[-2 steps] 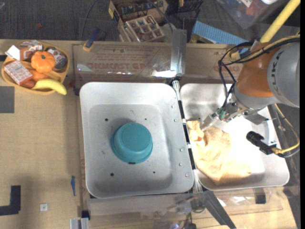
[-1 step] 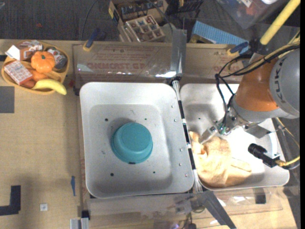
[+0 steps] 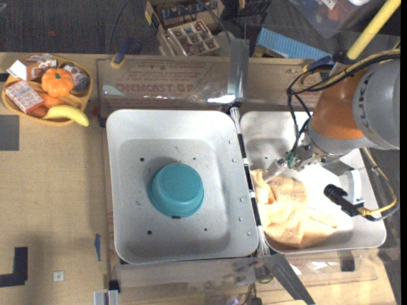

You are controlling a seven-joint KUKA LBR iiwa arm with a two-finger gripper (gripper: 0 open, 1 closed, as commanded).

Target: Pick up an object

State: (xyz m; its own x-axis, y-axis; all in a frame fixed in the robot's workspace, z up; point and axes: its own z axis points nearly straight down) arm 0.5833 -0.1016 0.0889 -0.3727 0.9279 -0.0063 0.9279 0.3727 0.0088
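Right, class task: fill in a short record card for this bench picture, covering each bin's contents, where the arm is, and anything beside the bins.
left bin: one teal bowl, upside down, near the middle
right bin: crumpled yellowish cloth with an orange patch at its left edge
arm: reaches over the right bin
pincer: above the cloth's upper edge
beside the bins: basket of toy food, upper left of the bench

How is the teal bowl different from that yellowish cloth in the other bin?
The teal bowl is round, rigid and upside down in the left bin; the cloth is crumpled and shapeless in the right bin. The bowl sits alone, while the cloth lies right below the gripper. Both rest on white bin floors.
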